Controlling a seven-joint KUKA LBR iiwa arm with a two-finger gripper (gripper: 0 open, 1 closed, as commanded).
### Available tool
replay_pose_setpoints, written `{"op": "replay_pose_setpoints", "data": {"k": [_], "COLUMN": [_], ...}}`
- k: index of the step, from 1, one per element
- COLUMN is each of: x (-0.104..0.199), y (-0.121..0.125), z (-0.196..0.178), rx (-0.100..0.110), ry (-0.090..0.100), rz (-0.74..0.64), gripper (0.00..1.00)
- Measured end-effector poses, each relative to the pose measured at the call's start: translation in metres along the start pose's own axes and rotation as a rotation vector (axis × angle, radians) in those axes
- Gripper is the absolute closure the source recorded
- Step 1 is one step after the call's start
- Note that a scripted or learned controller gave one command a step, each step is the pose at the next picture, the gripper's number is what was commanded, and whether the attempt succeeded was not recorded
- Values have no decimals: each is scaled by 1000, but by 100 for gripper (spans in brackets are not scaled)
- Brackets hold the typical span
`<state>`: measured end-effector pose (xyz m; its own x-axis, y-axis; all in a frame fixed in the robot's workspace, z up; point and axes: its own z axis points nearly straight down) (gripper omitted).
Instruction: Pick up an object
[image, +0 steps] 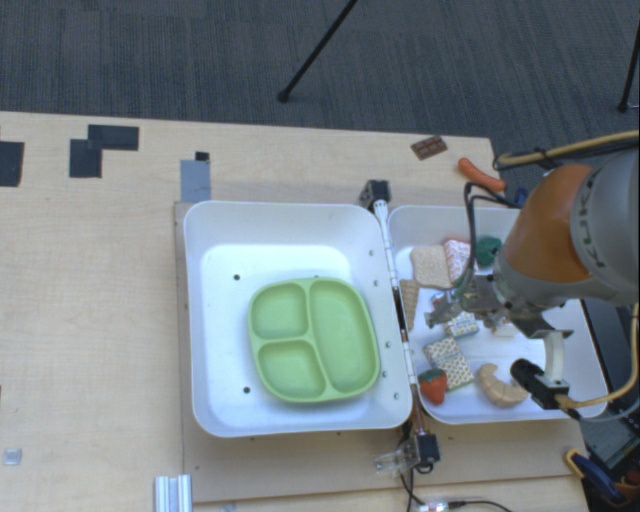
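**Inspector:** Start at the gripper (462, 308). It sits low in the right bin (590, 345), among the small items near that bin's left side. Whether it is spread or pressed together I cannot tell — the wrist and its cabling cover the tips.

**Clerk:** Is anything lifted?

**Inspector:** Nothing shows as lifted. A checkered block (450, 362) lies just below the gripper, a tan waffle piece (431, 266) just above it, a red strawberry-like piece (433, 385) at the bin's lower left corner and a pale curved piece (500, 385) to its right. All rest on the bin floor. My judgement: the pick is at the reach-down stage; grasp and lift remain.

**Clerk:** And the arm?

**Inspector:** It enters from the right, orange band (545, 235) over the bin, wrist pointing down and leftward. The left bin (200, 330) carries a green divided tray (313, 340) — untouched, well apart from the arm.
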<state>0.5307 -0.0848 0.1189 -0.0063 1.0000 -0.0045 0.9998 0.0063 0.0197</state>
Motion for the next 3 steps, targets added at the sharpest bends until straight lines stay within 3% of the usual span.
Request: {"op": "replay_pose_setpoints", "data": {"k": [1,2,3], "x": [-7,-7,-7], "y": [-42,-40,-40], "z": [31,20,20], "rx": [11,6,6], "ry": [4,4,5], "rz": [4,4,4], "gripper": [0,100,0]}}
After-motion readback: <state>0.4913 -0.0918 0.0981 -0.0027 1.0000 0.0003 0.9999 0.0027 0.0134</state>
